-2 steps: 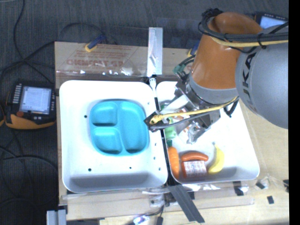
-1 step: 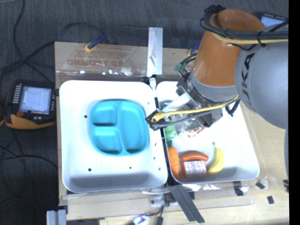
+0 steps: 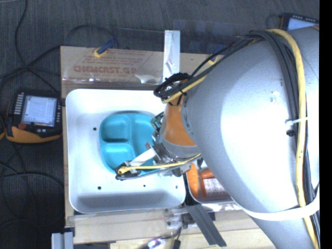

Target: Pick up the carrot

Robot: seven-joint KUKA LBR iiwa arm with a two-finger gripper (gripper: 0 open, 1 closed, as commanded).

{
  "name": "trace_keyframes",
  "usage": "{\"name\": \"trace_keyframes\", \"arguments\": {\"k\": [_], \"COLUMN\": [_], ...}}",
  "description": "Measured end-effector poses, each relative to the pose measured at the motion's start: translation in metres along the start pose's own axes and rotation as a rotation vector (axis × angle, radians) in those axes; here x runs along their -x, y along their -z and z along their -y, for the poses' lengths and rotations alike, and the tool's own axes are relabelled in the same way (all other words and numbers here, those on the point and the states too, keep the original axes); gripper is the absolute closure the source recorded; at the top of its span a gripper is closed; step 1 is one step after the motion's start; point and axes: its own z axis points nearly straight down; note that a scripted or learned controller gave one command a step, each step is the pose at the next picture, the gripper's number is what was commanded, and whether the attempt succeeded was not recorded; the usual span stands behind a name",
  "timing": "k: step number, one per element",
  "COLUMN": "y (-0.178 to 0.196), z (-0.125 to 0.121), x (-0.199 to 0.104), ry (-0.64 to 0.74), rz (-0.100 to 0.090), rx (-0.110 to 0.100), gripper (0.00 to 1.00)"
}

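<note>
The arm [image 3: 249,118] hides most of the right bin [image 3: 212,205], half-covers an orange object [image 3: 193,179] there, and masks the blue tray's [image 3: 119,134] right side

In the left bin [image 3: 83,154] a divided tray [image 3: 122,136] lies, nearer to its far right part. To the left of this bin, apart from it, a handheld control unit [image 3: 35,113] lies on the floor. Behind the bin is a flat board [image 3: 114,69] with a clamp [image 3: 105,47] on its far edge. Just beside the bin on the right is the right bin [image 3: 220,205]. In it a carrot [image 3: 193,179] lies close to the left bin, with a container [image 3: 213,187] further right. The arm [image 3: 249,118] reaches over the left bin's right edge.
</note>
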Motion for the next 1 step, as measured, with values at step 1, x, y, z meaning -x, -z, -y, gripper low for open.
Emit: {"name": "trace_keyframes", "arguments": {"k": [1], "y": [-0.025], "z": [0.0131], "x": [-0.0198], "ry": [-0.016], "rz": [-0.014], "rx": [0.008], "gripper": [1.0]}}
